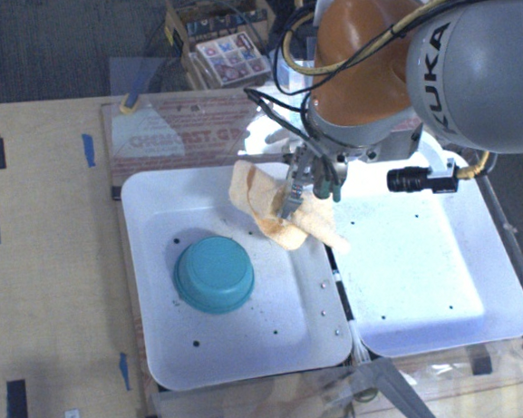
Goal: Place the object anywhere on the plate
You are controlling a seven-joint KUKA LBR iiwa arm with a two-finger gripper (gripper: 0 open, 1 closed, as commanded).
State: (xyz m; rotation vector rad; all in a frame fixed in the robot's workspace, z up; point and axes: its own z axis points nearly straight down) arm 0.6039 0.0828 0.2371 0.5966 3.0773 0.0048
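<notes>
"Where is the gripper [307,190]?"
"At the left bin's [165,348] 1 o'clock corner, pinching a floppy tan cloth [276,213] between its closed fingers."
"And the plate?"
"The upside-down blue plate [214,273] sits at 8 o'clock from it, apart from it."

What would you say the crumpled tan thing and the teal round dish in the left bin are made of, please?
Tan thing: probably soft cloth or thin fabric, matte; it folds and drapes over the bin edge. Teal dish: likely moulded plastic, smooth with a dull sheen, uniform colour and rounded rim.
</notes>
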